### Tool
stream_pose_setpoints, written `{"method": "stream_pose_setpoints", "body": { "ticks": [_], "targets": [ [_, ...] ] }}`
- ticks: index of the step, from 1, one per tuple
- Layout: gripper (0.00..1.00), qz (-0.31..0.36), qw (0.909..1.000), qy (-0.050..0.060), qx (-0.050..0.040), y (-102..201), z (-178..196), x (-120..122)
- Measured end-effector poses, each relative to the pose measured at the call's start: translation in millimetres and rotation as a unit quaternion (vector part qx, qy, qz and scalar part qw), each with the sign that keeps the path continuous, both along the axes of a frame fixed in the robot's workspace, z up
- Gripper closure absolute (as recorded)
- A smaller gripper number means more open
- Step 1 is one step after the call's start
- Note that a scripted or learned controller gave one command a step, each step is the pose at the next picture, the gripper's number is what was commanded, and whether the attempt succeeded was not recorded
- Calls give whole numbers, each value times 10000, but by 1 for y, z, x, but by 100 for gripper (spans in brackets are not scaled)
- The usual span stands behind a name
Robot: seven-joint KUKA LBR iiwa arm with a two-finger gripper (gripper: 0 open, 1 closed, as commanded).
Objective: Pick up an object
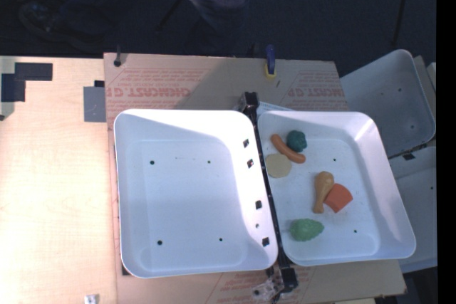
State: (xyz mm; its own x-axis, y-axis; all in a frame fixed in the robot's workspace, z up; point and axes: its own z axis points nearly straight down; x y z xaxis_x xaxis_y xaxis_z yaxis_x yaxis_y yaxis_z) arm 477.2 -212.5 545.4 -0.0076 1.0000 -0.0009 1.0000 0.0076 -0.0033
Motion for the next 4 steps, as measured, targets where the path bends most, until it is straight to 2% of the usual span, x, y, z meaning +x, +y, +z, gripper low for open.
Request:
{"method": "stream_pose_setpoints", "body": {
  "ticks": [1, 2, 3, 4],
  "targets": [
    [100, -27, 10000, 18, 16, 17, -107, 52],
    [100, -37, 10000, 33, 20, 0, -316, 71],
    [100, -19, 10000, -60, -8, 22, -212, 100],
    [100, -58, 10000, 30, 20, 2, -268, 19]
  ]
}}
